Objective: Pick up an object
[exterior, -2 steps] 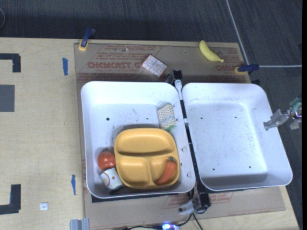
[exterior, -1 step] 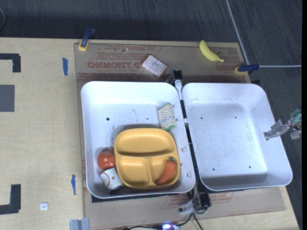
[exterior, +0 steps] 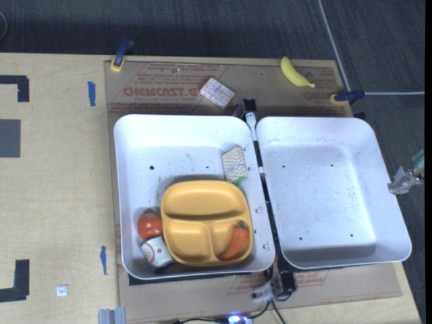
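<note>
— Bins first: what sits where?
— Left bin [exterior: 128,181] holds a yellow divided plate [exterior: 202,218] with an orange carrot [exterior: 235,241] in one compartment, a red-and-white toy [exterior: 152,238] just beside the plate, and a patterned packet [exterior: 234,163] near the bin's right wall. Right bin [exterior: 378,181] sits alongside.
— And the gripper [exterior: 405,179]?
— At the right bin's far right rim, barely visible; whether it is open or closed, I cannot tell.
</note>
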You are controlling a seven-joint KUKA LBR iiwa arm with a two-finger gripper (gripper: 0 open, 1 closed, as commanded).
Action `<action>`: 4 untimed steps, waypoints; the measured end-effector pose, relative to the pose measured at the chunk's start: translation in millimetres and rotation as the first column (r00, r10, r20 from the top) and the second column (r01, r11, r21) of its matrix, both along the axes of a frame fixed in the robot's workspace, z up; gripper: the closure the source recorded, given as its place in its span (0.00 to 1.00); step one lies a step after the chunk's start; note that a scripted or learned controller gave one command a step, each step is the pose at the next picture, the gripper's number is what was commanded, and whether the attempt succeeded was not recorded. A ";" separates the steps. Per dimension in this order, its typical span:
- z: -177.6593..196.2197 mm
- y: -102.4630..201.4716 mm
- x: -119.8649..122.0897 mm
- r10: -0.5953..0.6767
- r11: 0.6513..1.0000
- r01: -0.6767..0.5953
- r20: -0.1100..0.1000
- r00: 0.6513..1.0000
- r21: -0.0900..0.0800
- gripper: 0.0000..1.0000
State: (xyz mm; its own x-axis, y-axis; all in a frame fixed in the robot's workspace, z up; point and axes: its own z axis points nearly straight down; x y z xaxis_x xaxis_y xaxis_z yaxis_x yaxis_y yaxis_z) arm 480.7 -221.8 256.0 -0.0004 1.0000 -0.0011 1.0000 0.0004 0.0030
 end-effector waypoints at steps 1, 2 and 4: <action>-22.6 76.4 -0.8 0.001 1.000 -0.001 -0.004 1.000 0.002 1.00; -17.0 133.7 -0.5 0.001 1.000 -0.001 -0.004 1.000 0.003 1.00; -40.3 203.9 -1.2 -0.001 1.000 0.001 -0.005 1.000 0.002 1.00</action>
